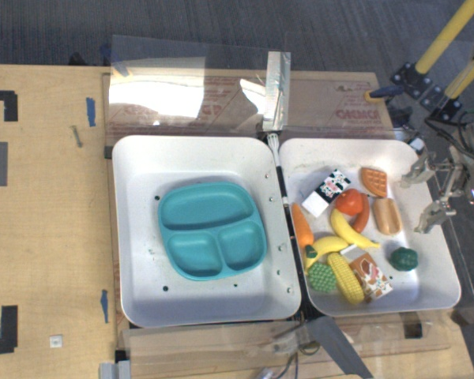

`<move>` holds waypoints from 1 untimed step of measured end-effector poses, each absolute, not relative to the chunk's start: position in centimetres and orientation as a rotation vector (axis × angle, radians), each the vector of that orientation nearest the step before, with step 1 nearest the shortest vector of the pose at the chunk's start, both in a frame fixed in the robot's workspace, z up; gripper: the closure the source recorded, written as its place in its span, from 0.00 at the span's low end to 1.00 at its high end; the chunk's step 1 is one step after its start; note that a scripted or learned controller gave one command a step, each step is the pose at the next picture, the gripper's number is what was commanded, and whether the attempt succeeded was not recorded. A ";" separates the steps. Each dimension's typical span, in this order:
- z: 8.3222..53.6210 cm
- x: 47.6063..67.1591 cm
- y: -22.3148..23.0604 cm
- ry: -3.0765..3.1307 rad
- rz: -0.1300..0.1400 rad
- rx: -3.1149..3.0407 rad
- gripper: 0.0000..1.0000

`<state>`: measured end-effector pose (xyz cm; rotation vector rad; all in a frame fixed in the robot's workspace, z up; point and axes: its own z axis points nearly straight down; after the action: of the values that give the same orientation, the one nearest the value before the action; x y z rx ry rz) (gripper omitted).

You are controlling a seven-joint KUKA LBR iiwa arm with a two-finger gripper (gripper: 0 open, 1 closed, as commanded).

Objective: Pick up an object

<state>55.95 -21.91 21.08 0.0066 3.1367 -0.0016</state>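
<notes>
Beside right bin's [426,290] rim, jaws [434,188], broccoli [404,258] apart

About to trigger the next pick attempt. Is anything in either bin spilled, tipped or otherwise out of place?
Nothing stands out. The toy food lies in a loose heap in the right bin, and the teal divided tray sits flat in the left bin, slightly askew. The gripper hangs over the right bin's far edge.

A teal divided plate [212,229] lies in the left white bin [134,172], its three compartments facing up. The right white bin [442,287] sits just beside it. Both rest on a wooden table [47,212] with black corner marks and blue tape. Clear plastic sheeting [182,93] stands behind the bins.
</notes>
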 end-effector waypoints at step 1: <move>10.6 55.5 -19.4 3.102 -0.014 -0.340 0.00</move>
<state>55.53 -19.42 10.59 -0.3401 3.1019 -0.0137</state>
